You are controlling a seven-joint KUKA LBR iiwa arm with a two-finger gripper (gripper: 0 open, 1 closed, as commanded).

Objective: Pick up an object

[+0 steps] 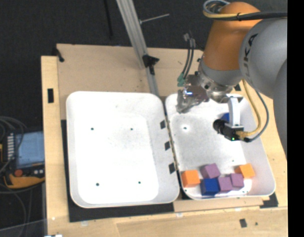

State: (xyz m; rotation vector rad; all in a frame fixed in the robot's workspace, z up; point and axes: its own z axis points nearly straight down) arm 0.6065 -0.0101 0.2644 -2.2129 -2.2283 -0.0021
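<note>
- Evidently, the objects to choose from lay bunched at the near edge of the right bin (255,147): an orange block (191,177), a purple block (210,171), a blue block (209,186), two more purple blocks (225,183) and (237,180), and a second orange block (247,170).
- They looked like small, stiff cubes, probably light and matte enough not to slip; nothing about them suggested fragility.
- Packed touching one another, the middle ones offered little room for fingers. The orange block at the left end of the cluster and the orange one at the right end each had a freer side, so a pinch across opposite flat faces there was judged the easier hold.
- The end effector (185,101) hung over the far-left corner of the right bin, well apart from the blocks; whether it was spread or pressed together could not be told, and nothing was seen pinched in it.
- The left bin (112,147) sat beside it on the worktop (92,63).
- Partial lettering ran along the grey arm (265,43), cut off and too incomplete to read with confidence; no other labels were legible.
</note>
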